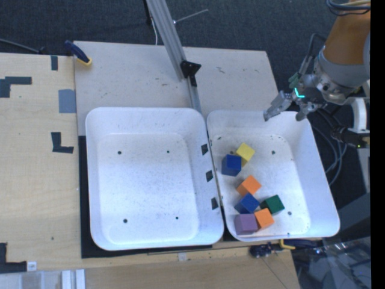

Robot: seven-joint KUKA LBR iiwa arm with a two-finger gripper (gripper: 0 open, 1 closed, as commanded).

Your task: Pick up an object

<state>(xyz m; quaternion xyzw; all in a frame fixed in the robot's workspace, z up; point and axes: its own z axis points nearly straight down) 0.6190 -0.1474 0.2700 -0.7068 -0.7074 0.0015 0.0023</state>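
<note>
on the pale bench (138, 77), two white bins (144, 179) over dark floor (72, 11).

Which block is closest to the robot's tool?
The yellow block is closest to the tool. It sits at the far end of the cluster in the right bin, above the blue, orange, green and purple blocks.

My arm (349, 35) is grey with an orange band, and a small teal light glows by my grey gripper (284, 108). The right bin (313, 161) is white with black specks. In it lie a yellow cube (245, 152), two blue cubes (231, 165) (246, 203), two orange cubes (249, 185) (264, 218), a green cube (274, 205) and a purple cube (245, 224). Left of that bin, the other bin (144, 119) is white too, finely speckled black.
</note>
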